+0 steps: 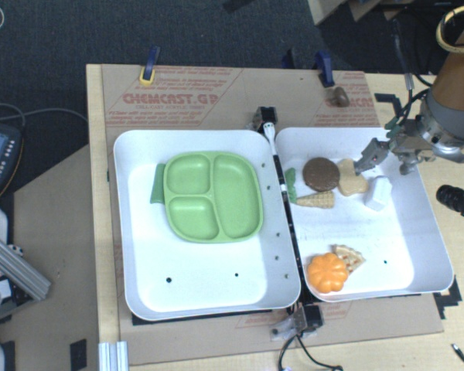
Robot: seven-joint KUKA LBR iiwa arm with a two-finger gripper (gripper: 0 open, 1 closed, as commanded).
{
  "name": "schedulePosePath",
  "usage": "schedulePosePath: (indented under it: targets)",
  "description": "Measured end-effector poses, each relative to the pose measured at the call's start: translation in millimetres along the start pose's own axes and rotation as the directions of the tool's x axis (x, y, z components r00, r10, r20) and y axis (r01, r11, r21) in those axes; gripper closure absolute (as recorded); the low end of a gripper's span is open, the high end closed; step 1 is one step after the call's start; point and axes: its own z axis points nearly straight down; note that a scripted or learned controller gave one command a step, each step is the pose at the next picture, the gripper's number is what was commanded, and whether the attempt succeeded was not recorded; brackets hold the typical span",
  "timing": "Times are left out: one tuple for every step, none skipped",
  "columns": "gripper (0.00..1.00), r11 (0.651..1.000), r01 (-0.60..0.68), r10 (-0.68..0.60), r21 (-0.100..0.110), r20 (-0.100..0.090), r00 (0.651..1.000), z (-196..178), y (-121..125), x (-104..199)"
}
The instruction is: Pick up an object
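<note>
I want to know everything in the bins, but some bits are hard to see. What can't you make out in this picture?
- Camera view: the arm is cut off by the right edge.
- The gripper is small and blurred, so its grip cannot be judged.
- The white block is pale against the right bin; its shape is unclear.
- The flat scrap is partly hidden behind the orange pumpkin.
- The green strip is tucked under the green plate.

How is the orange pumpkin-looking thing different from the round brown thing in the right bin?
The pumpkin is bright orange and ribbed; the brown disc is dark, flat and smooth. The pumpkin sits near the front rim of the right bin, touching a tan wedge-shaped piece; the brown disc lies toward the back, beside a beige piece and nearer the end effector. Both are roundish and lie in the same bin.
</note>
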Motion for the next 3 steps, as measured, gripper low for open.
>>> schedulePosePath:
  targets:
    - [0.0, 1.0, 0.0, 0.0, 0.005, -0.001, 1.0, 43, -4, 2]
    - [0.0, 1.0, 0.0, 0.0, 0.004, -0.001, 1.0, 88, -4, -5]
    - [0.0, 1.0, 0.0, 0.0, 0.005, -0.002, 1.0, 137, -13, -1]
